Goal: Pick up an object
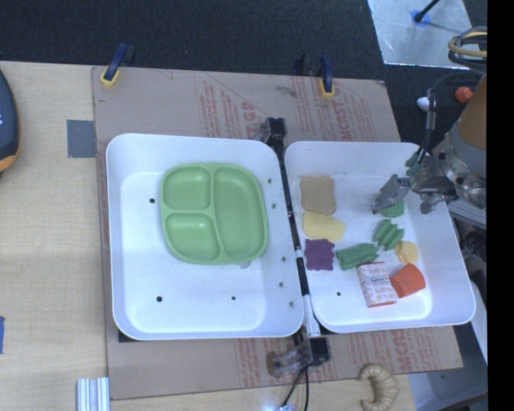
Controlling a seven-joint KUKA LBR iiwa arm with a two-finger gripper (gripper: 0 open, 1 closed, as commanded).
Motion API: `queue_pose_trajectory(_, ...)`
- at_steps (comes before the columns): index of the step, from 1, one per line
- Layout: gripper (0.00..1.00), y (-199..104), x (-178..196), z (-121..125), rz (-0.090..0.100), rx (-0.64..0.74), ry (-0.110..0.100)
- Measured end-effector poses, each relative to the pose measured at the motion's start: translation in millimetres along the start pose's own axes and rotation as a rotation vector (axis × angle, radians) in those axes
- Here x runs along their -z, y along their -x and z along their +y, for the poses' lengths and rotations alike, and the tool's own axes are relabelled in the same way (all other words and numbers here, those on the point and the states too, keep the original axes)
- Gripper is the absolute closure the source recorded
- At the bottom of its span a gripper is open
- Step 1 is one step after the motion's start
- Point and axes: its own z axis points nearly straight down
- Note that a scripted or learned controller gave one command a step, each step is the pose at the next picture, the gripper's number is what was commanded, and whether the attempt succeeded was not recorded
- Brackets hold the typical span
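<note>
Hovering: my gripper (392,197) over right bin (463,311), jaws' gap — cannot tell. Green piece (387,231) below: prob. light, soft; pinch across narrow sides.

I see my end effector (392,197) low in the right bin (360,315), touching a green piece (395,207); at nine o'clock, the left bin (128,229) carries a green divided plate (214,213).
</note>
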Motion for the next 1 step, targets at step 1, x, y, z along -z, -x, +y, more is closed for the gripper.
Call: queue_pose_trajectory(1,0.00,69.3,-72.5,6.8,-0.002,-0.004,-0.006)
